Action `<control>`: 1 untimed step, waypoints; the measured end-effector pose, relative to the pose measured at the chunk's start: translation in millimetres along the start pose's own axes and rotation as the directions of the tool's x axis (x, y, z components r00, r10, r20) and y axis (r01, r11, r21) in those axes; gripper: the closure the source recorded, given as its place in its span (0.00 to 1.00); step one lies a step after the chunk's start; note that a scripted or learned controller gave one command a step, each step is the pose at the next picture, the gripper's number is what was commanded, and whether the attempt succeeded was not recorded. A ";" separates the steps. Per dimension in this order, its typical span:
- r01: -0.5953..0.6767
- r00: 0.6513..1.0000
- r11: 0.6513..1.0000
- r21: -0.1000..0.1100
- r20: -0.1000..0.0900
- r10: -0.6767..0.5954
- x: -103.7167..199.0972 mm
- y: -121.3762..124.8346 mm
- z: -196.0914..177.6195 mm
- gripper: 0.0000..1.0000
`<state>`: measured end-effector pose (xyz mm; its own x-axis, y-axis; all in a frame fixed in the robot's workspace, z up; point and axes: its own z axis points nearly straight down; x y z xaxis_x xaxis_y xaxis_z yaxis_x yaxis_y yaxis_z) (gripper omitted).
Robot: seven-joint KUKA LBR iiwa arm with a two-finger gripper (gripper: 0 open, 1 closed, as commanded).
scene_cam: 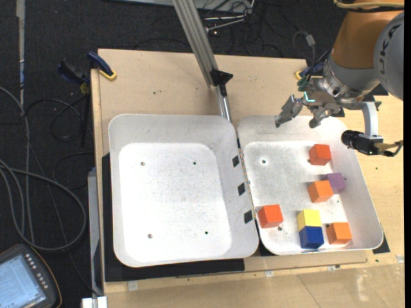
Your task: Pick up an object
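Several small blocks lie in the right bin point(366, 191), all resting on its white floor. An orange-red cube point(320, 154) sits farthest back, alone. In front of it an orange cube point(319, 190) touches a purple block point(336, 183) at its right. Toward the front rim, a yellow block point(309, 219) stands directly against a blue block point(311, 237), with another orange cube point(338, 233) just beside them on the right. A further orange cube point(270, 215) lies near the bin's left wall, apart from the rest.

The tool point(303, 113) hangs above the back edge of the right bin, its two fingers spread apart with nothing between them, well clear of every block. The left bin point(122, 172) sits alongside on the tan bench point(160, 76).
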<state>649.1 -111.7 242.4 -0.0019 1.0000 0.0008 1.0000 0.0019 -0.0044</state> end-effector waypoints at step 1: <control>0.001 1.000 1.000 -0.004 0.001 -0.001 0.0 0.8 -2.6 0.00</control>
<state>649.9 -111.7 245.0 -0.0031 1.0000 -0.0005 1.0000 0.0031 -0.0002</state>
